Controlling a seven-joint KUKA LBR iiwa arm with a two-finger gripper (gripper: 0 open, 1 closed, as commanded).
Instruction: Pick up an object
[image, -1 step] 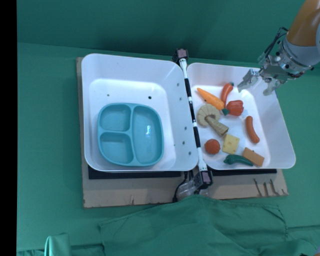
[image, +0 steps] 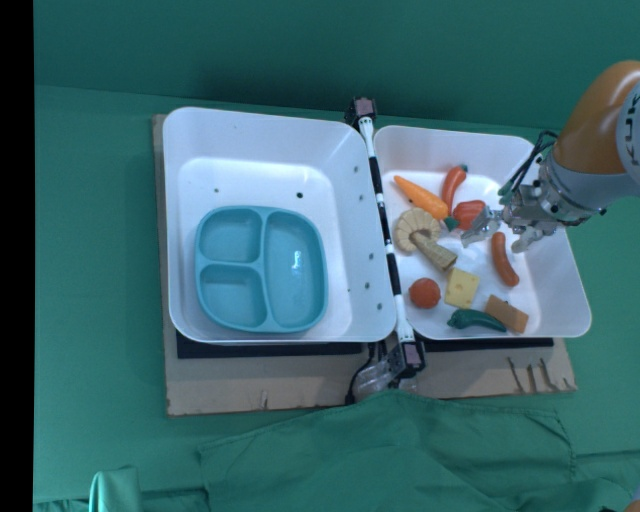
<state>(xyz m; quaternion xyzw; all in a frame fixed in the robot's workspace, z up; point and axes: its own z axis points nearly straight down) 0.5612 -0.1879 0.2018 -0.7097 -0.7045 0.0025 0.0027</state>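
Two shallow white plastic bins sit side by side on a green cloth. The left bin (image: 262, 150) carries a smooth teal divided plate (image: 261, 268) with rounded corners and three compartments. The right bin (image: 560, 300) holds a scatter of toy foods: a tapering orange carrot (image: 420, 196) lying with its long axis slanting from upper left to lower right, a slim red chili (image: 453, 184) standing nearly upright in the view, a glossy red pepper (image: 468, 212), a pale ridged mushroom (image: 424, 238), a round orange fruit (image: 425, 292), a yellow cheese wedge (image: 462, 288), a dark green curved vegetable (image: 476, 320), a tan block (image: 507, 313) and a smooth sausage (image: 504, 258) whose long axis runs top to bottom, leaning slightly right. The gripper (image: 492, 226) hangs just beside the red pepper, above the sausage's upper end; its metal fingers appear spread apart with nothing between them, though glare blurs them.
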